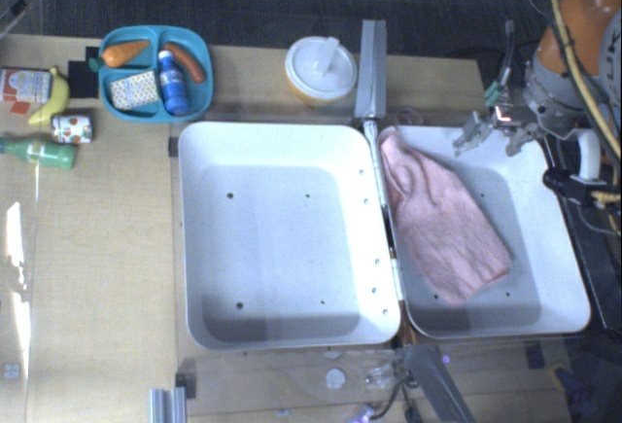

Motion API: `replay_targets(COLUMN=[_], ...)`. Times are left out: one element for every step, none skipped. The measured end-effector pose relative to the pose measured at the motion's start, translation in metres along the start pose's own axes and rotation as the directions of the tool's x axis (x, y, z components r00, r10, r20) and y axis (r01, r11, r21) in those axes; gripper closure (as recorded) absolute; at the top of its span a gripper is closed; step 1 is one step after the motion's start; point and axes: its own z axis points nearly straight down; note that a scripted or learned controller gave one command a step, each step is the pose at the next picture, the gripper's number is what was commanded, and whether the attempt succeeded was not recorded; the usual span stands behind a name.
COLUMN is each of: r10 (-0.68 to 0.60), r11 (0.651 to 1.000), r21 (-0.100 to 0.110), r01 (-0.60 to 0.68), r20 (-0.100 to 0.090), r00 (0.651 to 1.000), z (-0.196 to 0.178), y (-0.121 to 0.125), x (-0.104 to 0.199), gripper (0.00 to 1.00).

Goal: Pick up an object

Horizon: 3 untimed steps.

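One pink cloth lies crumpled in the right bin, below and left of the end effector. The end effector hangs over that bin's upper edge, fingers seemingly spread apart, nothing between them.

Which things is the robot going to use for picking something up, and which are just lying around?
For the job:
- gripper, above the right bin's top edge
- pink cloth, lying in the right bin

Just lying about:
- left bin
- blue tray with toy food
- lidded cup
- banana, can and green bottle on the bench
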Motion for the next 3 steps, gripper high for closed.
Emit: replay_targets(r10=[0.019, -0.098, -0.1], r11=[1.0, 0.995, 0.995], r21=[-0.001, -0.009, -0.018], r01=[-0.019, 0.098, 0.1], r20=[0.001, 0.001, 0.003], r00=[1.0, 0.995, 0.995], z=[0.119, 0.126, 0.113], y=[0.022, -0.026, -0.023], x=[0.014, 0.014, 0.016], gripper=[0.0, 0.0, 1.0])
